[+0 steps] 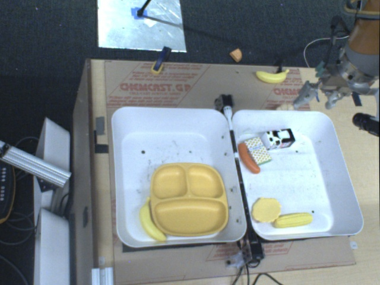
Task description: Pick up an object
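My gripper (316, 97) hangs at the far right, over the bench just beyond the back rim of the right bin (338, 159). Its two fingers (302, 96) are spread apart with nothing between them, so it is open. In the right bin an orange sausage-shaped toy (250, 158) lies by the left wall, touching a checkered piece (259, 151). A black and white toy (279, 138) sits just behind them. At the bin's front lie a yellow disc (266, 209) and a yellow corn-like piece (293, 219).
The left bin (136, 135) holds a yellow divided plate (189, 198) with a banana (151, 222) tucked under its left edge. On the bench behind the bins lie another banana (272, 75) and a yellow and blue clip (159, 61). A small orange bit (236, 54) lies on the floor.
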You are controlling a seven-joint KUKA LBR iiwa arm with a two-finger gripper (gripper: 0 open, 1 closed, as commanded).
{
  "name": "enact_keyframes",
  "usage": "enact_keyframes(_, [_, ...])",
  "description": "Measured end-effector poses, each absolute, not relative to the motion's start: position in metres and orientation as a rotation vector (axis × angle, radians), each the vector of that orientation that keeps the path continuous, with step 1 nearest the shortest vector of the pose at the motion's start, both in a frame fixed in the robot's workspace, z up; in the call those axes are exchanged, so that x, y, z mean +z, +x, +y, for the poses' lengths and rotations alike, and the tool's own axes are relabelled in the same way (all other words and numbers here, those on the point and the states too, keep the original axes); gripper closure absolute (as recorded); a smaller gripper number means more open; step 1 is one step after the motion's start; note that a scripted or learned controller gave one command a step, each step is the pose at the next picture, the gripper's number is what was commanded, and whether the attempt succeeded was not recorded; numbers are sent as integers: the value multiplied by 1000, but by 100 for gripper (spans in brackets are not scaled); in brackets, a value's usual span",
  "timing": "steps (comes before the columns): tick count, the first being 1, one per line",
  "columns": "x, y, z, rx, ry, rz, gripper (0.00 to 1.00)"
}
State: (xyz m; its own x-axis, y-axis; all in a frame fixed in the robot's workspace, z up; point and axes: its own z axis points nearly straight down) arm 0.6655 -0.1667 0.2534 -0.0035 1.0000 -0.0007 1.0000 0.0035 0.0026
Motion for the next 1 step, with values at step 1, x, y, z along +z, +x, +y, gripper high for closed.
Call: enact_keyframes(1, [108,645,-158,20,2206,2213,0])
